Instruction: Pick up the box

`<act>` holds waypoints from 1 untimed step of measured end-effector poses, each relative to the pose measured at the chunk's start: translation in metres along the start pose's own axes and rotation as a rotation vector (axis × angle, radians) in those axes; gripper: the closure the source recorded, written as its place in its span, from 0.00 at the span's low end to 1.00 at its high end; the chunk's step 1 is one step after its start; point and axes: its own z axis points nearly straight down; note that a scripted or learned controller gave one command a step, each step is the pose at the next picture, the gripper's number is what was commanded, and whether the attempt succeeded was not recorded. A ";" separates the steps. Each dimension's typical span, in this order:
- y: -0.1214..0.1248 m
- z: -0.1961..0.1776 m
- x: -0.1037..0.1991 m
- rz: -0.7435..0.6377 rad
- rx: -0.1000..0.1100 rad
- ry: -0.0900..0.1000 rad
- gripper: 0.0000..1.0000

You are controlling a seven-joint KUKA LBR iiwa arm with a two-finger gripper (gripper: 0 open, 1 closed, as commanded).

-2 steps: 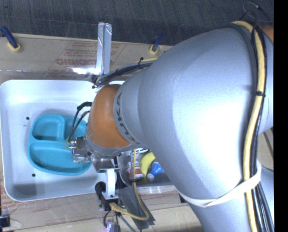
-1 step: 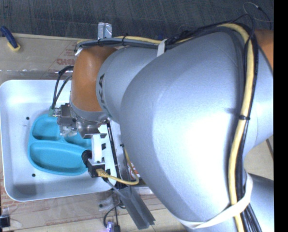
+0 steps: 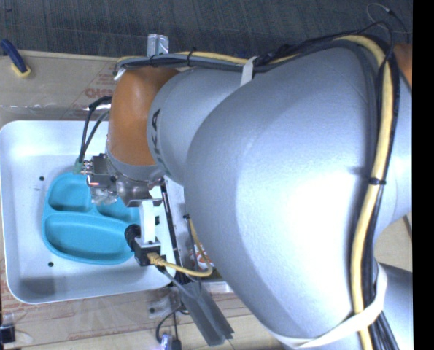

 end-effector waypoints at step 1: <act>0.000 -0.009 0.000 -0.006 0.004 -0.001 1.00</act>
